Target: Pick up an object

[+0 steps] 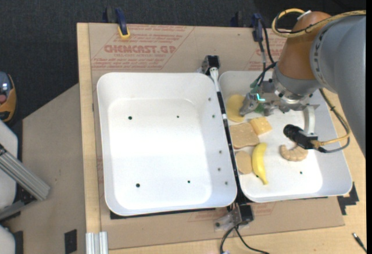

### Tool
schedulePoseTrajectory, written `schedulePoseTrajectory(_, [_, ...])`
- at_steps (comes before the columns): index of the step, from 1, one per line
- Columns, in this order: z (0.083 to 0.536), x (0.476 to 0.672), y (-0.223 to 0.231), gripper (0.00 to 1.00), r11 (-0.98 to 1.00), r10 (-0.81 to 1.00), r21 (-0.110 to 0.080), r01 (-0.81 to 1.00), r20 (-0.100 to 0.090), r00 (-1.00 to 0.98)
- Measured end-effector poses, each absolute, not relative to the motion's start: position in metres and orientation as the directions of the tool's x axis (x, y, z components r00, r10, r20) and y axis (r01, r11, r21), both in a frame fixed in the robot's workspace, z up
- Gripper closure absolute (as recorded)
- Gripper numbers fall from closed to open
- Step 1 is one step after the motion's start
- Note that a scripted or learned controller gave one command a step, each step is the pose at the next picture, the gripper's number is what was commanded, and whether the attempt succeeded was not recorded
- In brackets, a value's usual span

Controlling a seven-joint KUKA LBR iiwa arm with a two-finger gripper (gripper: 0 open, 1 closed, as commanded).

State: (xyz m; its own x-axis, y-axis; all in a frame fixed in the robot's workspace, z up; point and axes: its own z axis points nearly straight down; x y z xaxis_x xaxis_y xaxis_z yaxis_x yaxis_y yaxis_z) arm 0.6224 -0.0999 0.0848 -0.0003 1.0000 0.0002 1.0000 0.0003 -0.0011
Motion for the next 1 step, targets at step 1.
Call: schedulePoseTrajectory(1, [0.0957,0.6230,-0.0998,1.00,0.000,1.000,0.002,1.000,-0.001,0.000])
